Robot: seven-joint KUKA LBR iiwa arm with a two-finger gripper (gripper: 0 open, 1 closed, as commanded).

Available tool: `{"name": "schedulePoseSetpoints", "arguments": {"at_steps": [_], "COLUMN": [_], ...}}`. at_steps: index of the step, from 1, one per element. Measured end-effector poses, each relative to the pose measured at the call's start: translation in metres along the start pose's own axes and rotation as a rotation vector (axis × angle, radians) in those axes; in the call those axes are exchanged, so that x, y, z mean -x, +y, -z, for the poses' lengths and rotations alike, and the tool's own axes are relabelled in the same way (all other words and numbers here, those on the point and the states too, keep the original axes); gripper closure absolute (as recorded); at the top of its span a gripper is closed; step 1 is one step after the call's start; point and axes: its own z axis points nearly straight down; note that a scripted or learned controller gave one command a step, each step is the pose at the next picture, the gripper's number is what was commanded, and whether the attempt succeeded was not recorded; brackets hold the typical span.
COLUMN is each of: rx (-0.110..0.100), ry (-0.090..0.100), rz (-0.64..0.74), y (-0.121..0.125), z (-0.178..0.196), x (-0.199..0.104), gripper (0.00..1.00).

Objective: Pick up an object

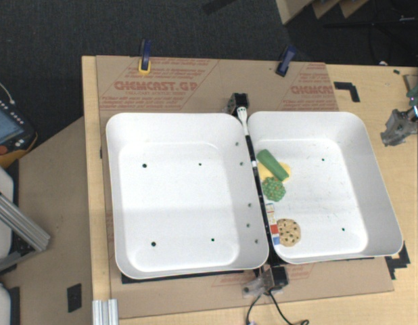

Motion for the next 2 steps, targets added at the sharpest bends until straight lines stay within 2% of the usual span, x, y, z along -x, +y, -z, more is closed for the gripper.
{"name": "schedulePoseSetpoints", "arguments": {"at_steps": [1, 2], "rx": [-0.007, -0.02], "ry": [0.0, 0.006], "rz": [-0.012, -0.008], "y": [-0.031, -0.017], "z": [0.005, -0.112], "x": [0.043, 0.045], "gripper": [1.0, 1.0]}}
